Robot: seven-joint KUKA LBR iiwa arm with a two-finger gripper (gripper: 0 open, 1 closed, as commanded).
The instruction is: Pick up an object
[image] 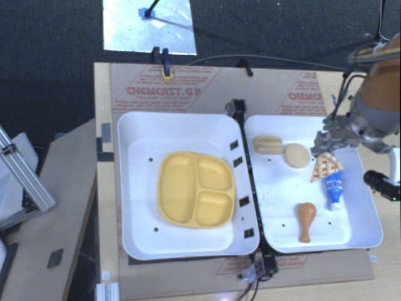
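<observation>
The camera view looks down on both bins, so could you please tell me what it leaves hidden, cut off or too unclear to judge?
- The pincer on the grey arm: its tips are a dark blur over the right white bin, so its opening is unreadable.
- The arm itself: cut off by the right edge.
- The triangular pizza-slice toy: its upper corner lies under the pincer; contact is unclear.
- The blue and white tube: label too small to read.

Two white bins [135, 168] [363, 224], one yellow tray [196, 189], four toy foods [306, 220].
</observation>
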